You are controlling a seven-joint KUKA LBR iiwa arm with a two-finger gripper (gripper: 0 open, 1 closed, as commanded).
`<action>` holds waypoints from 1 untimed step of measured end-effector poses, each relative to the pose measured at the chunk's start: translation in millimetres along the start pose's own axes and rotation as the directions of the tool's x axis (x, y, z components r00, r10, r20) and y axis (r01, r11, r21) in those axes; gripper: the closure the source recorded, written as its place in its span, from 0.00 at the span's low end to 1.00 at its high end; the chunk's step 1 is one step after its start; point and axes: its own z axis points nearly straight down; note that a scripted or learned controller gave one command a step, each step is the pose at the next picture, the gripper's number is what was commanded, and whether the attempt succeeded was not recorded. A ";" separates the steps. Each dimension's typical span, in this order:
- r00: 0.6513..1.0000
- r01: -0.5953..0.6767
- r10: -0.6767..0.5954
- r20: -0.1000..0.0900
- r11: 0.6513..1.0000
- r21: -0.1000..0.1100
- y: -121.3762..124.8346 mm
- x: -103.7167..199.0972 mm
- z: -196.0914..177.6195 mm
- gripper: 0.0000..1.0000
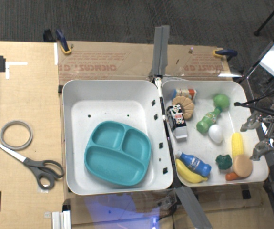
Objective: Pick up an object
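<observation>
Where the bench is viewed from above: two white bins are seen side by side, the left bin (108, 92) touching the right bin (251, 97) along a shared edge.
Left bin: one teal divided plate (117, 151) is laid flat in it, towards the near wall.
Right bin: all the loose objects that could be picked are gathered in it.
Far side: a can (184, 93) is laid on its side, with a round cookie (183, 106) just beside it.
Left wall: a black-and-white box (177, 119) is placed against it, touching the cookie.
Middle: a green dumbbell (210, 113) is set at a slant, and a white egg (215, 133) is touched by its lower end.
Right of the egg: a corn cob (237, 144) is stood lengthwise.
Near side: a banana (189, 174) is laid along the corner, and a blue bottle (195, 163) is rested on it.
Near right corner: a dark green piece (224, 161), a tan ball (243, 166) and a small orange piece (231, 176) are bunched together.
Gripper: whether it is released or clenched cannot be told, and no object is seen to be grasped.
Left of the bins: scissors (36, 166) and a tape ring (16, 134) are laid on the wooden top.
Behind the bins: a cardboard sheet (108, 63) is held down by two clamps (63, 42).
</observation>
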 end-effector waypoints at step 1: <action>0.977 0.211 -0.211 0.018 0.977 0.006 -0.6 -17.0 112.0 0.00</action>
